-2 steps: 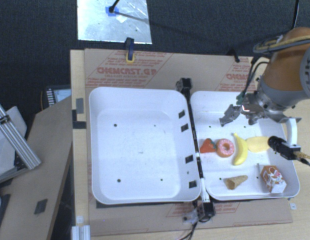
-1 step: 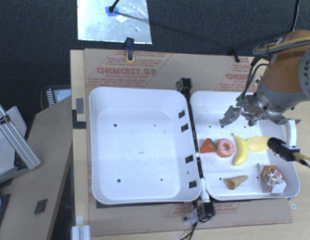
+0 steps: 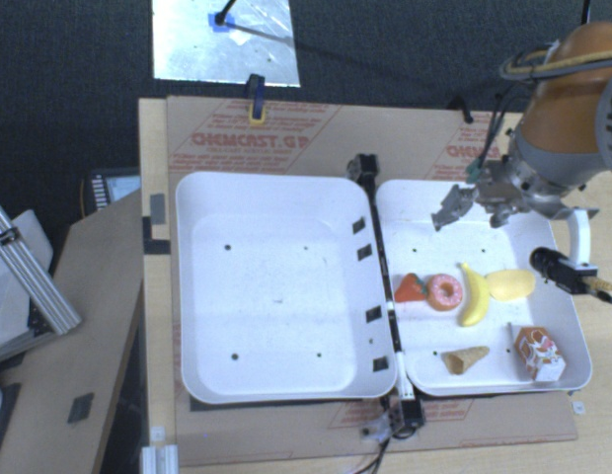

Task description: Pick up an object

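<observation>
The two-finger grey gripper (image 3: 476, 208) hung with fingers spread, grasping nothing, over the right shallow white bin's (image 3: 573, 363) far edge, above the curved yellow banana (image 3: 474, 296).

We are looking down on the bench (image 3: 286, 131), its top showing as a tan cardboard sheet with red printing, and two shallow white bins are sitting directly on it, side by side and touching along a black-clipped seam. The left bin (image 3: 192, 294) is lying toward the bench's left half, while the right bin (image 3: 415, 378) is resting against it on the right. At the far edge, a small yellow-and-dark clamp (image 3: 257, 102) is gripping the cardboard.
</observation>
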